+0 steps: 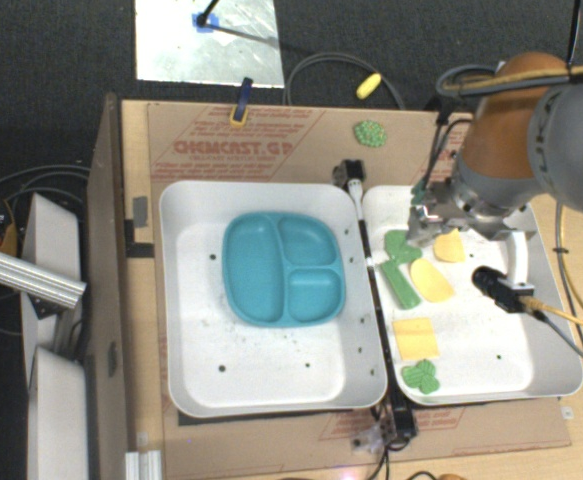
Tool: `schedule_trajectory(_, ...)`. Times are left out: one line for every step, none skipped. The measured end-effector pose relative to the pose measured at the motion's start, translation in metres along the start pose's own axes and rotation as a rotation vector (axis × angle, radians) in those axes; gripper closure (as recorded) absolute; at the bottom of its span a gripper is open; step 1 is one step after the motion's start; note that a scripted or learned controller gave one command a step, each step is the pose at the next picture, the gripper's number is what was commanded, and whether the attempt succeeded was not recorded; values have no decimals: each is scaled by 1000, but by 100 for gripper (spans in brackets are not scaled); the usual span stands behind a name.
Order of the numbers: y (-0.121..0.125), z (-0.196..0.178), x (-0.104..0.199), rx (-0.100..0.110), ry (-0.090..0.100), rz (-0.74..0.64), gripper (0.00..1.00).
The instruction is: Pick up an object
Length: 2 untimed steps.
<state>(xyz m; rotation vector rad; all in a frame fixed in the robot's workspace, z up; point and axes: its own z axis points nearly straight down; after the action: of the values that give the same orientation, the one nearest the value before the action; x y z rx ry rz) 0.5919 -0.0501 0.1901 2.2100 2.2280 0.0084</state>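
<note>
Nearest, the right bin (546,368) holds a green cluster (422,375), yellow block (416,337), yellow oval (432,280) and green strip (401,283). Farther, the gripper (429,218) hovers above a possibly orange piece (449,247); finger state indeterminate. A blue tray (282,269) occupies the left bin (196,368).

Cardboard-topped bench (271,133) bears two white bins (196,298).
</note>
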Motion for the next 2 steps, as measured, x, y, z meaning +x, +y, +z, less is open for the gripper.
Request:
schedule_trajectory(0,5,-2,4,-2,2,0)
schedule_trajectory(-21,6,-15,6,-2,9,0)
